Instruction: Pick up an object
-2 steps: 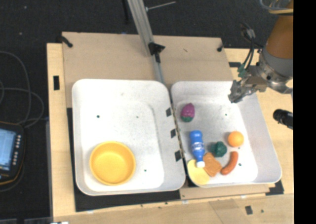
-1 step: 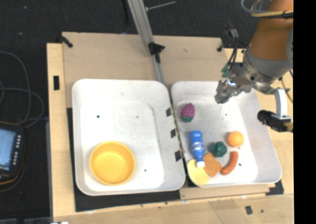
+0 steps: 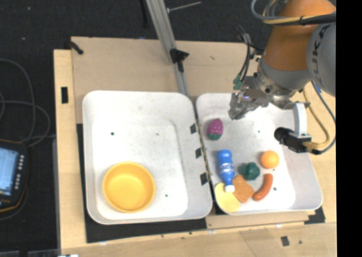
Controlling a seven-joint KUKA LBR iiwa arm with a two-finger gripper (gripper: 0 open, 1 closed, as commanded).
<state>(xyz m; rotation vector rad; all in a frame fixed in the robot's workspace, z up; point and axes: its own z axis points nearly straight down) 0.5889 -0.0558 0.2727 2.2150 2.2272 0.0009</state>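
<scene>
2 white bins (image 3: 141, 137) on bench (image 3: 124, 63).

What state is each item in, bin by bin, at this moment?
yellow bowl: upright, in the left bin.
blue bottle: lying down, right bin.
purple fruit: resting free, below the gripper.
orange ball: resting free.
sausage: lying flat.
dark green piece: resting beside the bottle.
</scene>
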